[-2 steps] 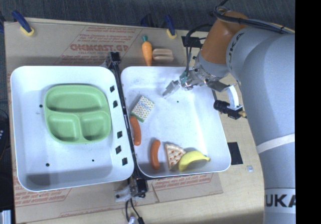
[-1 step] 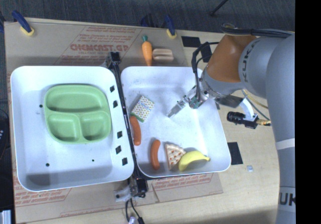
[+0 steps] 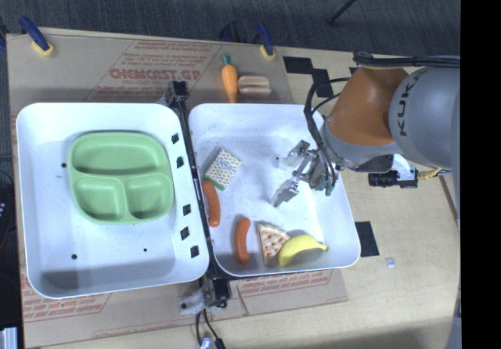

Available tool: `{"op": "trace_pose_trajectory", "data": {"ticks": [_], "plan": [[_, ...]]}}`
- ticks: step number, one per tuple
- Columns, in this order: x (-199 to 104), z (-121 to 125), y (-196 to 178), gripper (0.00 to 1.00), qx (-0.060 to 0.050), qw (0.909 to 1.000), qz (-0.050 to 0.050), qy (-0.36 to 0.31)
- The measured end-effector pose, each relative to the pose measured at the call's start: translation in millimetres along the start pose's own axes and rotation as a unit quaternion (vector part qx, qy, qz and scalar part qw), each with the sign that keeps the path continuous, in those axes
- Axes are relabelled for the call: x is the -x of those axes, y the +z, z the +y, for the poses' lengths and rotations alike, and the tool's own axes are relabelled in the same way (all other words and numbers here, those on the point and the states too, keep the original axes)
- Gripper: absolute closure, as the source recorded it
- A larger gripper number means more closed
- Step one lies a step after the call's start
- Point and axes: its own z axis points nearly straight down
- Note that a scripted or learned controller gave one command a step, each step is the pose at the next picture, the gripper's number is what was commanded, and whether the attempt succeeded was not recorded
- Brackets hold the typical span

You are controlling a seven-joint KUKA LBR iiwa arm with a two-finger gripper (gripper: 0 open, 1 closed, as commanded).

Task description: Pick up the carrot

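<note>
The carrot, orange with a green top, lies on the cardboard just beyond the far rim of the right bin, outside both bins. My gripper hangs over the middle right of the right bin, well below and to the right of the carrot. Its fingers are spread open and nothing sits between them.
A small bun lies right beside the carrot. The right bin holds a patterned cracker, two sausages, a pizza slice and a banana. A green divided plate sits in the left bin.
</note>
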Motion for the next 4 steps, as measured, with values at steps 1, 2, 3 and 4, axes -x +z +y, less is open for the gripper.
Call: {"op": "trace_pose_trajectory", "data": {"ticks": [1,2,3,4], "plan": [[32,17,-10,0.0,0.0,0.9917,-0.002,0.129],[69,37,-14,0.0,0.0,0.9992,-0.003,-0.039],[30,16,7,0.0,0.0,0.9769,0.0,-0.214],[9,5,-3,0.0,0.0,0.9654,-0.001,-0.261]]}}
